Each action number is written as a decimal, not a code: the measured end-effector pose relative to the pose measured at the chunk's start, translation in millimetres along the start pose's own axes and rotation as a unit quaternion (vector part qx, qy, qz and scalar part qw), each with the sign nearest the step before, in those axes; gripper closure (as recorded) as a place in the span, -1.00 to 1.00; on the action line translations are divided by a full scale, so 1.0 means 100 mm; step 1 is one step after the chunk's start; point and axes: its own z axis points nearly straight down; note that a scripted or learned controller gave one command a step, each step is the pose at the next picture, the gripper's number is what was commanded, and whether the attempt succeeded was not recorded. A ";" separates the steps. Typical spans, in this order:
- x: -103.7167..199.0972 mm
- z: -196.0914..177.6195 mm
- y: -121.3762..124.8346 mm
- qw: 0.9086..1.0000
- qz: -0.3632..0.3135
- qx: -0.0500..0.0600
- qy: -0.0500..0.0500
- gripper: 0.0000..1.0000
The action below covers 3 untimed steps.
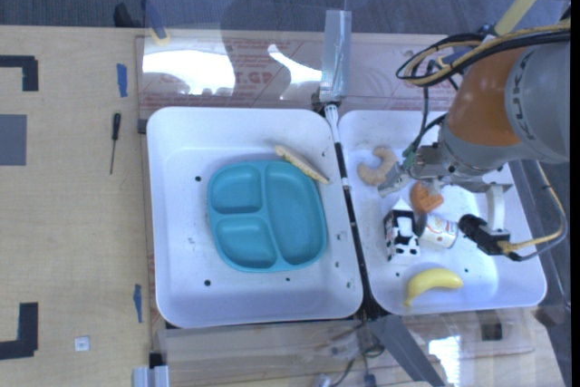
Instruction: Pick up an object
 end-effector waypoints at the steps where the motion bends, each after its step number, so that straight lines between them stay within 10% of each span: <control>1: -0.25 0.11 -0.18 1.000 -0.002 0.001 0.003 -1.00; 2: -0.27 -0.01 -0.15 1.000 -0.001 -0.003 0.001 1.00; 3: -0.27 0.00 -0.16 1.000 -0.002 -0.001 0.001 -1.00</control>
